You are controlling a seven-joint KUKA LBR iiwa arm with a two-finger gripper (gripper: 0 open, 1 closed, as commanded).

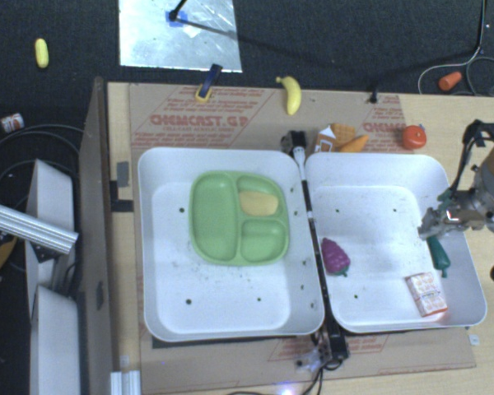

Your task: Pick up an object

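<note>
The right bin [370, 171] holds a purple toy fruit [335, 256] near its left wall, a small red-and-white box [426, 293] in its front right corner, and a dark green oblong object [439, 253] by its right wall. My gripper [441, 221] hangs over the right edge of that bin, just above the green object and touching or nearly touching its upper end. In the left bin [169, 303] lies a green divided plate [222, 220] with a yellow item [259, 202] in its upper right compartment.
Behind the bins on the bench lie a banana [291, 95], an orange carrot-like toy [351, 142], a red tomato-like toy [413, 137] and a yellow-and-blue clamp [206, 85]. A black divider [311, 220] runs between the bins. Cables lie on the floor around the bench.
</note>
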